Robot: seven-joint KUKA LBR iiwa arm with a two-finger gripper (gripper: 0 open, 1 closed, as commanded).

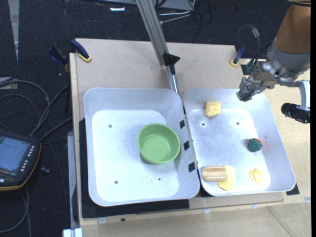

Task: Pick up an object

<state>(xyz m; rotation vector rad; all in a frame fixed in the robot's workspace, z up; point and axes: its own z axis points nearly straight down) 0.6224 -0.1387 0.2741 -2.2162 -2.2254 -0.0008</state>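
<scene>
1. My claw point(245, 94) hangs over the far right corner of the right bin point(276, 127); from this angle I cannot tell how it is set, and I see nothing in its grip.
2. The yellow block point(213, 108) lies in the right bin, just left of my claw and apart from it.
3. The small teal ball point(254, 145) sits nearer the camera than my claw, towards that bin's right wall.
4. At the bin's near edge lie a tan roll-shaped piece point(214, 174), touching a flat yellow piece point(229, 183), and a small yellow toy point(256, 175) to their right.
5. The green bowl point(158, 143) stands upright in the left bin point(106, 147).
6. Both bins rest on the tabletop point(123, 63).
</scene>
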